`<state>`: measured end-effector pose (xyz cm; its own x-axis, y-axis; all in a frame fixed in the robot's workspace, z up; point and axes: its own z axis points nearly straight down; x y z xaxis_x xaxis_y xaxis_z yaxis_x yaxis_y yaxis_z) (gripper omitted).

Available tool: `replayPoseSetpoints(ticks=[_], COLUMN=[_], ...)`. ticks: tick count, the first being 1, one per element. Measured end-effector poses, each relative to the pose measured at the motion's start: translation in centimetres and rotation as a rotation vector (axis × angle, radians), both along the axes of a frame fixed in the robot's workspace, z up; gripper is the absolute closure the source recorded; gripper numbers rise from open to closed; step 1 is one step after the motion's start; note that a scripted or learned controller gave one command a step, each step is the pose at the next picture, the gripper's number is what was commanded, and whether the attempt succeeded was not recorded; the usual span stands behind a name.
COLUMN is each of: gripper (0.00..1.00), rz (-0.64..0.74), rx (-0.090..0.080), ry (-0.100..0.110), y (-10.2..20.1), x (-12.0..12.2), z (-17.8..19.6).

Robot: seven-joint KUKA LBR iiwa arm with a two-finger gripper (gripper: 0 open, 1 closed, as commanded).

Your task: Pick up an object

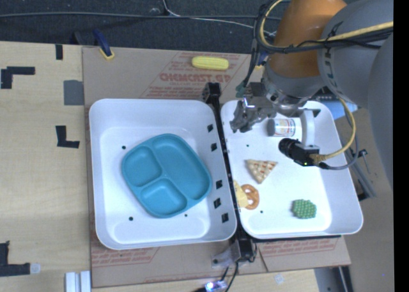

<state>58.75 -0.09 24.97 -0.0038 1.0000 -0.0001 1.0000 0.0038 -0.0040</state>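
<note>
My gripper (241, 122) hangs over the back left part of the right bin (342, 220), its dark fingers pointing down with nothing visibly between them. In that bin lie a waffle-patterned triangular wedge (261, 169), a pretzel (248, 197) near the left wall, a green bumpy ball (304, 209) at the front, and a small white jar (282, 127) lying on its side just right of the gripper. The wedge is below the gripper, apart from it.
The left bin (105, 220) holds a blue divided plate (166, 174). A yellow banana-like object (210, 62) rests on the cardboard behind the bins. The arm's orange band and grey wrist (300, 29) loom over the right bin's back edge.
</note>
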Motion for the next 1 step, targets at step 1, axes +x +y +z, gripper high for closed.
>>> replayPoseSetpoints(ticks=[1], gripper=[1.0], rz=[0.001], rx=[0.0], ry=[-0.001], y=[5.7], x=[-1.92], z=[-0.23])
